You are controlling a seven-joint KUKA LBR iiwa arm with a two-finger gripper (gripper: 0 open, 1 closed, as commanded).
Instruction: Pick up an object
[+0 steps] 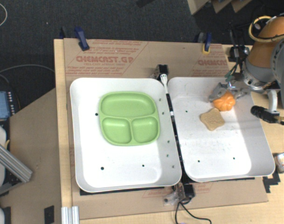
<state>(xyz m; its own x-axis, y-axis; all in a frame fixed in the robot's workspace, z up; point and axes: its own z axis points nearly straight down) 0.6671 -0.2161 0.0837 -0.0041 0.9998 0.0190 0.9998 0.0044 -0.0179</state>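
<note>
- We think the step now is the grab, because the gripper (224, 93) sits low in the right bin (253, 157), right at the orange thing (225, 102).
- To do it well, we would get one finger on each side of the orange thing, then squeeze softly before we lift.
- The orange thing looks round and lumpy, so we guess it could roll or pop out if we squeeze off to one side.
- We would lift straight up and slow.
- The tan piece (212, 119) lies just beside the orange thing, so we must not bump it or grab both.
- The arm (265, 50) comes in from the right and bends down to the far part of the right bin.
- We cannot tell if the fingers are apart or together.
- The green plate (129, 118) rests in the left bin (86, 162), well away.
</note>
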